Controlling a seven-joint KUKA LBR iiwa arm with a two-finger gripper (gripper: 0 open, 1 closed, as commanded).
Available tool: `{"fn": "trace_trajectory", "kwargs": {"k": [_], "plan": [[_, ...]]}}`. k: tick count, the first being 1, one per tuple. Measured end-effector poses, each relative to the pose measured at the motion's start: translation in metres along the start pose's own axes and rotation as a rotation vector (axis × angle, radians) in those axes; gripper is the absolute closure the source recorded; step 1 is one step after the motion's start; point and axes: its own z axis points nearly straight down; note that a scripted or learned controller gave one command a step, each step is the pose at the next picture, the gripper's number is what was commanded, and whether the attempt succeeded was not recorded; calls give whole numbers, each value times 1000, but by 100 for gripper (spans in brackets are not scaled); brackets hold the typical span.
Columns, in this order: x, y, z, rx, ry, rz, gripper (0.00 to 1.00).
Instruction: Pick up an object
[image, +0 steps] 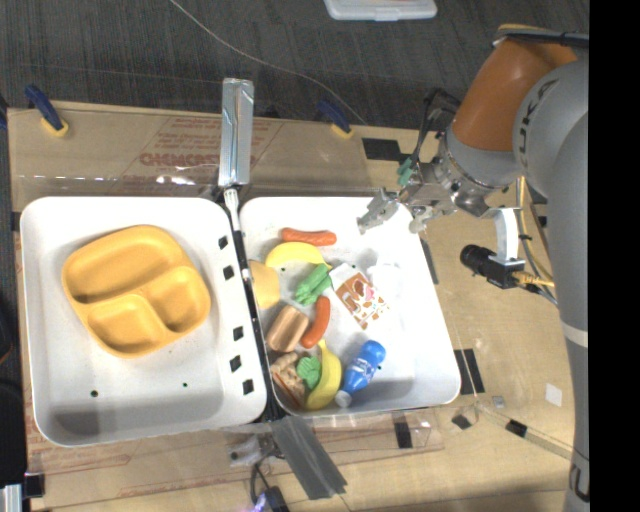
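My gripper (398, 215) hangs over the far right corner of the right bin (425, 330), its fingers spread with nothing between them. Below and to its left lies a heap of toy food: a red sausage (308, 238), a yellow banana (295, 255), a green vegetable (312, 285), a small white and orange carton (360, 298), a hot dog (288, 325) and a blue bottle (365, 365). The gripper touches none of them.
A yellow divided plate (135, 288) lies in the left bin (60, 410). A second banana (328, 378) and a sandwich piece (287, 378) sit at the right bin's near edge. A metal clamp (236, 130) stands on the divider at the back.
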Motion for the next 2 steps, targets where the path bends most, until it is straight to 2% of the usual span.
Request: {"fn": "trace_trajectory", "kwargs": {"k": [1, 2], "plan": [[39, -29, 108, 4, 1, 299, 0], [81, -6, 136, -35, -11, 96, 0]]}}
